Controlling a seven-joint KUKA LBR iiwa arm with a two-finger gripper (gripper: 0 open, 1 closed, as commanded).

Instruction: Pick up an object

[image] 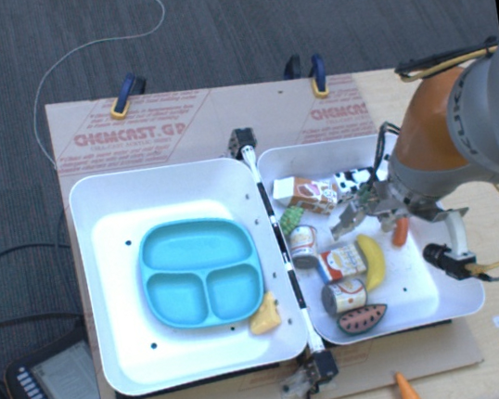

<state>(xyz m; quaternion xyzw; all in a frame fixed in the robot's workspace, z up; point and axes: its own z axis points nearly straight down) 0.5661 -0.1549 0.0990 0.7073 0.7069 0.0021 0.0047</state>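
Observation:
My gripper (353, 210) hangs over the middle of the right bin (453, 298), just above a yellow banana (372, 261) and a red-and-white box (342, 261). Around it lie a brown carton (309, 192), a black-and-white cow toy (352, 180), a green item (292, 218), a small can (301, 240), a larger can (345, 296), a watermelon slice (362, 319) and an orange carrot piece (399, 232). I see nothing held in the gripper.
The left bin (101, 208) holds a blue divided plate (202, 272) and a yellow cheese wedge (265, 316) by its right wall. Blue clamps (127, 93) grip the board's far edge. An orange carrot (408, 394) lies on the bench in front.

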